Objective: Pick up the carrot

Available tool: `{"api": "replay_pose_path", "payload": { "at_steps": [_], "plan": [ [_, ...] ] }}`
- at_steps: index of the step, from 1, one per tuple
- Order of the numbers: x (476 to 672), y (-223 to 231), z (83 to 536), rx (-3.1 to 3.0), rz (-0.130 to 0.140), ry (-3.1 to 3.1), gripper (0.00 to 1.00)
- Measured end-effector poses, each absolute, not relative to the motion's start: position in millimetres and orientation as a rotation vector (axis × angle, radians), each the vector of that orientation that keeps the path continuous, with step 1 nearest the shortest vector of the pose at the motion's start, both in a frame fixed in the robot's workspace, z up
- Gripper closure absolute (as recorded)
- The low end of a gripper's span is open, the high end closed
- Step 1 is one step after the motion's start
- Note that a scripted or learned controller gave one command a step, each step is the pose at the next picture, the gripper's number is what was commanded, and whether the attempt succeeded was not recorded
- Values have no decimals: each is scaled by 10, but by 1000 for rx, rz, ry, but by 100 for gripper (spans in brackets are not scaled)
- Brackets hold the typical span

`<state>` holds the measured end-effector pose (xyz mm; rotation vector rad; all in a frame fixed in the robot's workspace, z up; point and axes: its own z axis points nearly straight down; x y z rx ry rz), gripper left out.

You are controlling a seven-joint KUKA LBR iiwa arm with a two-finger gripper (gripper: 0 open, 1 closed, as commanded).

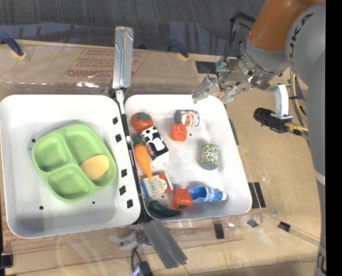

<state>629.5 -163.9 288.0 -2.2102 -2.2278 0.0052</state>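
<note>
Hovering spread and empty above the right bin's (231, 154) far edge, the gripper (212, 91) sits well apart from the carrot (143, 160).

I get an evenly lit view, bright overall, with light falling from above. Both white bins (61, 111) come through close to washed out, and shadows inside them are soft and short, sitting close under each item. A clear plastic sheet (73, 68) along the upper left of the frame throws pale streaks of glare, and the metal strip (122, 56) at top centre shines. The dark floor along the top edge stays dim. Focus is moderate: small labels look smeared, and the arm (292, 22) at upper right appears soft. The carrot (142, 160) reads clearly in colour.
</note>
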Motion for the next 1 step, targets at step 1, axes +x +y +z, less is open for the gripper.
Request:
{"api": "replay_pose_path", "payload": {
  "at_steps": [1],
  "plan": [
    [6363, -1297, 1506, -2380, 9, -2039, 0]
  ]
}}
